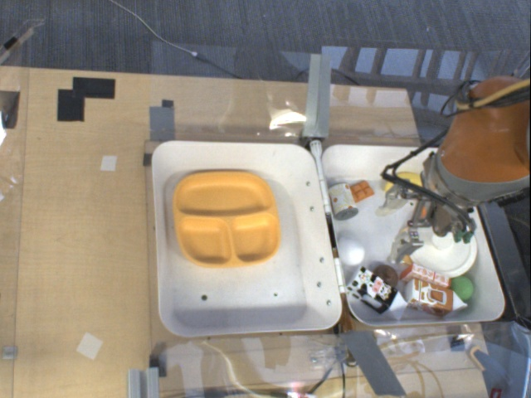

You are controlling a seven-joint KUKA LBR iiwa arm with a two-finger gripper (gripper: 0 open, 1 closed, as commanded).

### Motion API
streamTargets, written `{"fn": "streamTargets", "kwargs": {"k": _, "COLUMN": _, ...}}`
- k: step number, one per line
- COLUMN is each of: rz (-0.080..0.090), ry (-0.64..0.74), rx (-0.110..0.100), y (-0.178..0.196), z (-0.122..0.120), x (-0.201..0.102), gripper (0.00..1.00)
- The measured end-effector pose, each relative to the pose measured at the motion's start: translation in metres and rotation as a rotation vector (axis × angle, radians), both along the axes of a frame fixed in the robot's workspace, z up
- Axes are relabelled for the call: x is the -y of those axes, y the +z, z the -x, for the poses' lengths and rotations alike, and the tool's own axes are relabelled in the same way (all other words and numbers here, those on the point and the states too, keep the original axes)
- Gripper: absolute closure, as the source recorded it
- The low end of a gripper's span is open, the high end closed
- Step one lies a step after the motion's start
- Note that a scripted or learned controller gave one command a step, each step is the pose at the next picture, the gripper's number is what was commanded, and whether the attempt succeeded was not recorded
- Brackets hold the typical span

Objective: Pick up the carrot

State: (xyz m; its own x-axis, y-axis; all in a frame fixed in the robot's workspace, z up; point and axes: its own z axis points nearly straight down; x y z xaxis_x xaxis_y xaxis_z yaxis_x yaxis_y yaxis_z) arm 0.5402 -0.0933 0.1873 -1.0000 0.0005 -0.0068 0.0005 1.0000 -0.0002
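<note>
I have the pincer (pixel 412 237) low inside the right bin (pixel 498 305), hanging under the arm's orange band (pixel 489 143). The wrist and cables sit over it, so I cannot tell how far open it is, or whether it has anything.

The carrot (pixel 361 191) is, as best I can judge, the small orange piece lying beyond the pincer, toward the left bin (pixel 166 247) and further up the view. It rests against a pale can (pixel 340 199) close to the wall between the bins, and that crowding probably leaves little room on that side.

Directly beside the pincer, on the arm's side, is a white dish (pixel 448 257). Just below it are a red-and-white box (pixel 431 293) and a black-and-white pack (pixel 372 287). The yellow tray (pixel 226 216) lies well apart in the left bin. I judge the pincer to be off target and the carrot not yet lifted.
</note>
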Motion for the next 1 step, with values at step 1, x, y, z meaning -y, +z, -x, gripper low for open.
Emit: {"fn": "streamTargets", "kwargs": {"k": 1, "rz": -0.002, "ry": -0.383, "rx": 0.009, "y": 0.1281, "z": 0.03, "x": 0.0047, "gripper": 0.0}}
